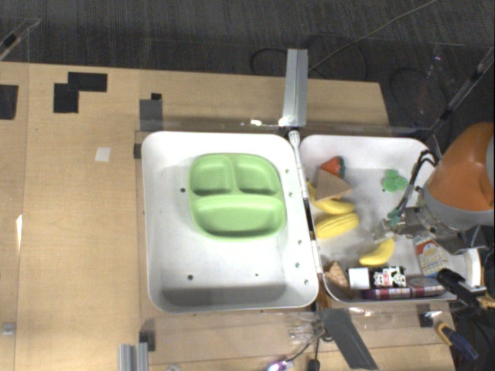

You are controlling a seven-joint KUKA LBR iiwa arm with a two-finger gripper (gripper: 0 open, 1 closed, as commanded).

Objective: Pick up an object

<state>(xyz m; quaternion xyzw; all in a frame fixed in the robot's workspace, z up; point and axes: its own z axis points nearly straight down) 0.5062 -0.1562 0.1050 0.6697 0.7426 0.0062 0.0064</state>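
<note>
Just below end effector, yellow banana

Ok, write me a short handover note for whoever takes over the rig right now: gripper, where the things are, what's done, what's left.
Gripper: low in the right bin, just above the small yellow banana; whether it is open or shut cannot be told, and nothing shows in its grasp.
Things: right bin holds the banana, a yellow corn cob, another yellow piece, a green toy, a brown wedge and a marker along the near wall. Left bin holds a green divided plate.
Done: arm brought over the right bin.
Left: grasp an object and lift it.
</note>
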